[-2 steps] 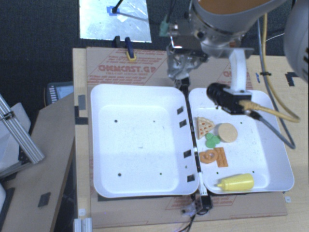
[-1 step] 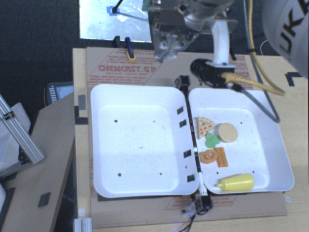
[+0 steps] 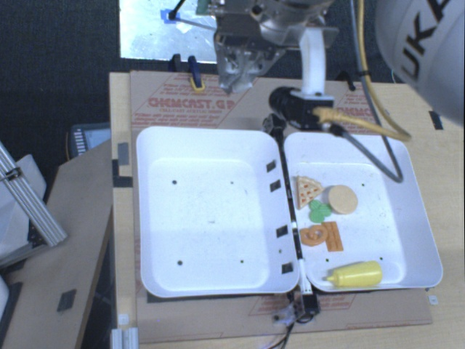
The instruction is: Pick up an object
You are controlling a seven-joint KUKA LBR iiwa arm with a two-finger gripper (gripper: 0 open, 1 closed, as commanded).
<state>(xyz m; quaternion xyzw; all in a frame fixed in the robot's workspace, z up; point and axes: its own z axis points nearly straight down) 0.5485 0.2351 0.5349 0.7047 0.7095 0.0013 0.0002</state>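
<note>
The right bin (image 3: 407, 195) holds a pizza-slice toy (image 3: 307, 190), a round tan disc (image 3: 342, 199), a small green piece (image 3: 319, 211), an orange pretzel-like piece (image 3: 314, 235) on an orange strip (image 3: 333, 236), and a yellow bottle (image 3: 355, 273) lying near the front wall. My gripper (image 3: 236, 73) hangs high above the back edge of the left bin (image 3: 156, 195), well away from all these objects. Nothing shows between its fingers.
A cardboard sheet (image 3: 182, 102) lies under both bins. A blue and yellow clamp (image 3: 194, 73) sits at its back edge. Black clips (image 3: 275, 186) line the seam between the bins. An aluminium rail (image 3: 29, 202) stands at the left.
</note>
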